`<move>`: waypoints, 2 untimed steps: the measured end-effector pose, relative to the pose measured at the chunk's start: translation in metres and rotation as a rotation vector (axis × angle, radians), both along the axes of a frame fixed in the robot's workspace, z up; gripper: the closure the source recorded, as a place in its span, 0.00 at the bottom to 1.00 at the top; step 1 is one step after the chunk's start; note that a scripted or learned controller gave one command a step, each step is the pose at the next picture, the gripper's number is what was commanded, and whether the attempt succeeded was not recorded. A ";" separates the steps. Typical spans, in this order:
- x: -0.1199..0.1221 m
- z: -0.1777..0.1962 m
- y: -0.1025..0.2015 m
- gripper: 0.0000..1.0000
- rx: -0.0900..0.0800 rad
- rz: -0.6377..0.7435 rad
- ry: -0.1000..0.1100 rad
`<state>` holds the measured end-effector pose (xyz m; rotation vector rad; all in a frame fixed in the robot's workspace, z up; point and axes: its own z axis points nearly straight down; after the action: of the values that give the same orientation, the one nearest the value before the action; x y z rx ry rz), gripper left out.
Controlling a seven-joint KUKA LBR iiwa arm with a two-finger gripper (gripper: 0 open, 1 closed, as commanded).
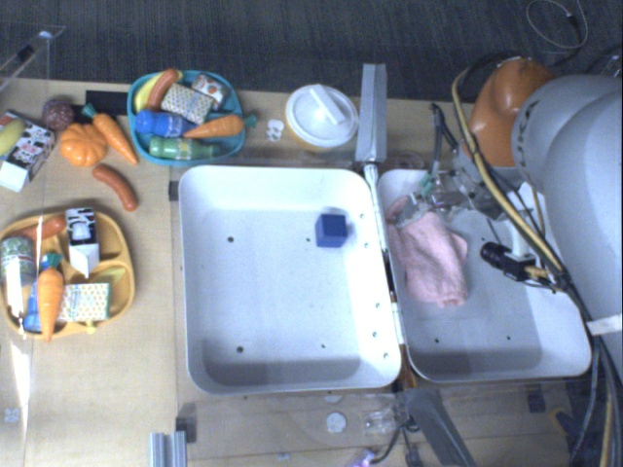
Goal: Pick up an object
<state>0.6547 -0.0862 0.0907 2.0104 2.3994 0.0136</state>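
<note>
Observed from above: two shallow white plastic bins sit side by side on a light wooden bench [146,358]. The left white bin [253,348] is the landmark for what follows.

Inside the left bin, toward its far right quarter, lies a small dark blue cube [332,230], flat on the floor and clear of the walls. It is untouched by the arm.

Immediately right of the left bin, rims touching or nearly so, is the right white bin [506,348]. A crumpled pale pink cloth [431,261] lies in it, close to the wall shared with the left bin.

The grey arm with the orange band [501,110] reaches over the right bin's far side. Its two-finger gripper [433,195] is low at the far end of the pink cloth, at or just above the fabric. Whether the tool is spread or pressed together cannot be told; cabling and blur obscure the tip, and no object is seen held.

Beyond the left bin's far edge: a blue bowl of toy food [187,115] and a round white-lidded container [322,115]. Left of the left bin: a yellow tray of toy food [66,272], an orange toy pumpkin [82,144] and a toy sausage [116,187] on the bench.
</note>
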 end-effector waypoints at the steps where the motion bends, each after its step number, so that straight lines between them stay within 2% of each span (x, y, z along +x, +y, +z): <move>1: -0.027 0.000 -0.031 0.00 -0.004 0.165 -0.001; 2: -0.082 0.001 -0.079 0.00 -0.006 0.178 0.001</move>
<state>0.5731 -0.1653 0.0913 1.7878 2.5666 0.0079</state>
